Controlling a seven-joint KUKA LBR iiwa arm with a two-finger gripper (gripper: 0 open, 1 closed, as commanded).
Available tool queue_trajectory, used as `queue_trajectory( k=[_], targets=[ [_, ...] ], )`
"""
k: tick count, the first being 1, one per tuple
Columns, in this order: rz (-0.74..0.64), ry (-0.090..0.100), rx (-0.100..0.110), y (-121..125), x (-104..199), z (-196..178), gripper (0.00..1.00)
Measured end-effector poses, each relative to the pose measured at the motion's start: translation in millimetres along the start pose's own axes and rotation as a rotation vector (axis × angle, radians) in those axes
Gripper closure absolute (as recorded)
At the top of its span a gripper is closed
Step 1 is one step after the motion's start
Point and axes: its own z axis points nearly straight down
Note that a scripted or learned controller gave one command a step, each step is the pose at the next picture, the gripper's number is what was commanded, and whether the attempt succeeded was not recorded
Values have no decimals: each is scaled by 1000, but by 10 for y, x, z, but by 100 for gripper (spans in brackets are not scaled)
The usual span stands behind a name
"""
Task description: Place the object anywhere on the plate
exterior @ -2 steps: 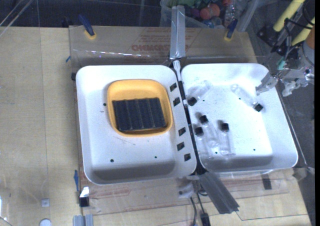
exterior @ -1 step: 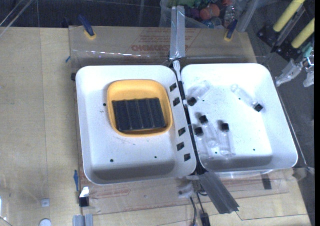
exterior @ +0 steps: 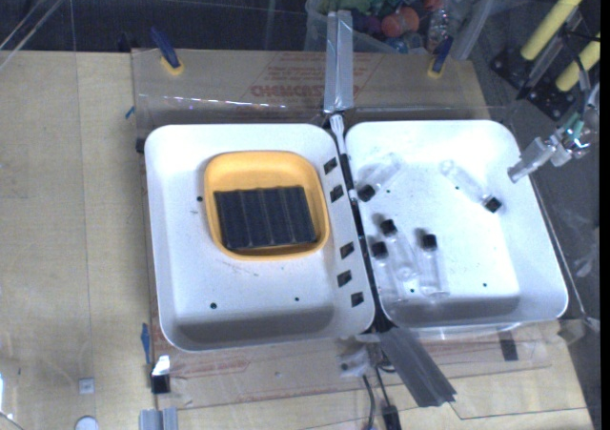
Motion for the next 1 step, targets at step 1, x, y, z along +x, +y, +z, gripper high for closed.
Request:
queue_trajectory(
  k=[1],
  targets=[
    [-49,-4,-4,-256,44,-711,0]
  ],
)
